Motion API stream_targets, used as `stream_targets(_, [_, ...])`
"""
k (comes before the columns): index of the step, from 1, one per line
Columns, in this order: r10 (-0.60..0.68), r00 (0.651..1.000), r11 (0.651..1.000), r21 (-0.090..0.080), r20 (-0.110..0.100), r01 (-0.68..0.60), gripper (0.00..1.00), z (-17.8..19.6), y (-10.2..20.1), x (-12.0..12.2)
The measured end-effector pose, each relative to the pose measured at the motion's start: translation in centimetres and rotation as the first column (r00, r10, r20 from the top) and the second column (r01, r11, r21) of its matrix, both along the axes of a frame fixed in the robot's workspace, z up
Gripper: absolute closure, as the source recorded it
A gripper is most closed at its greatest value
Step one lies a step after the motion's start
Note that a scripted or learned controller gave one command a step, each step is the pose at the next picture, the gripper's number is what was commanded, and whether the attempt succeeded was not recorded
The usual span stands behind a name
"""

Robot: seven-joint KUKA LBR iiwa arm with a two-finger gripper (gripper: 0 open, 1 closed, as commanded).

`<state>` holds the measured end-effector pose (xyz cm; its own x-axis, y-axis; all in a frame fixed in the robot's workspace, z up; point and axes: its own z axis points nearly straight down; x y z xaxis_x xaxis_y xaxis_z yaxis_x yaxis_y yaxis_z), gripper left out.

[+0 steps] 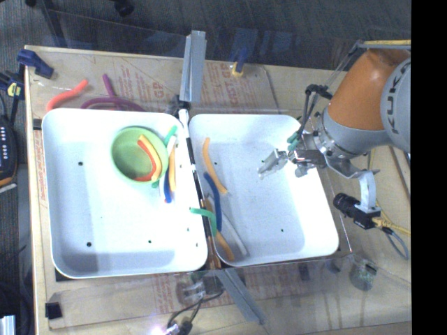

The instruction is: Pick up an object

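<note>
The gripper (269, 165) hangs over the upper middle of the right bin (307, 222), fingers spread a little apart with nothing between them. The nearest object, an orange strip (212, 166), lies toward nine o'clock from the fingertips, near the bin's left wall and well apart from them. A blue strip (216, 211) lies toward seven o'clock, lower along the same wall, with a green strip (202, 213) crossing the rim between the bins and another orange piece (225, 245) at the bin's lower left corner.

Count, left bin (91, 229): one green bowl (136, 153), in the upper centre; across its right rim lie yellow, orange and red strips bunched together (150, 155); just beside, toward three o'clock, stand one blue strip (170, 180), one yellow and one green, exact count uncertain where they overlap.

Surface: a pale wooden bench (105, 299), printed with faded red markings. At its upper left lie an orange strip (68, 94) and a purple loop (112, 103). Dark carpeted floor lies beyond the top edge.
</note>
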<state>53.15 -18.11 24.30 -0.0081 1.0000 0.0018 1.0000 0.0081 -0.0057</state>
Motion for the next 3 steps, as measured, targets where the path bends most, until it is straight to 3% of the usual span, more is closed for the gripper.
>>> stream_targets(1, [-0.021,1.0,1.0,-0.002,-0.001,0.021,0.0,-6.4,7.8,0.9])
stream_targets(2, [-0.047,0.999,0.999,-0.006,0.003,0.047,0.0,-15.2,6.5,3.0])
stream_targets(3, [-0.041,0.999,0.999,-0.004,-0.001,0.041,1.0,-14.1,6.6,3.0])
